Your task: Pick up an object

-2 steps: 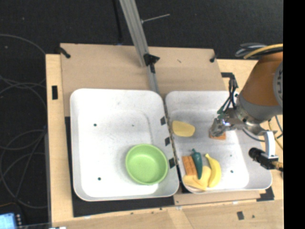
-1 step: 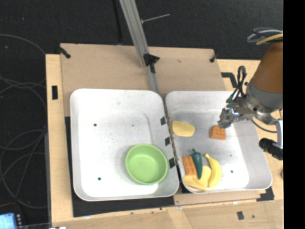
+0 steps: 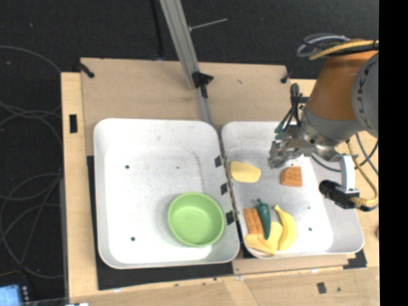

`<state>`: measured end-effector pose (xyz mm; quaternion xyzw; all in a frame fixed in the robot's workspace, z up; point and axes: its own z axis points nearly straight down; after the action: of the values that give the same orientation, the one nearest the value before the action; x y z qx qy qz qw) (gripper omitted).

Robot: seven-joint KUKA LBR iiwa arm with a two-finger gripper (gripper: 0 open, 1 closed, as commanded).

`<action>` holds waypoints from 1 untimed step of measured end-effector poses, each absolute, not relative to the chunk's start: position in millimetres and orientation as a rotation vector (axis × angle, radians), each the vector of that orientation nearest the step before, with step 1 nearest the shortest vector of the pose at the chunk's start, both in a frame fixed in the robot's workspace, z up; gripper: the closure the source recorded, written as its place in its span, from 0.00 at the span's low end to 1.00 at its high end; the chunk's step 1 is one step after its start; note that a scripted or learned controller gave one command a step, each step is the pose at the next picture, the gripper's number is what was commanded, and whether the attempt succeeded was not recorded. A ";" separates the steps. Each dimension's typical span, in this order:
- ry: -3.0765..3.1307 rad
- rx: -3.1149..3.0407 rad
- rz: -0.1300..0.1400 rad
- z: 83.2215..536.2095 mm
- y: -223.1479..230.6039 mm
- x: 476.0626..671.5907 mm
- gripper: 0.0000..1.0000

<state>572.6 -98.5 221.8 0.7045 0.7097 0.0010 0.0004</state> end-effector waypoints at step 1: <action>2.228 2.213 0.003 216.4 -53.2 586.7 1.00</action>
<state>586.7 -53.2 216.4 0.7047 0.7095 0.0009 0.0004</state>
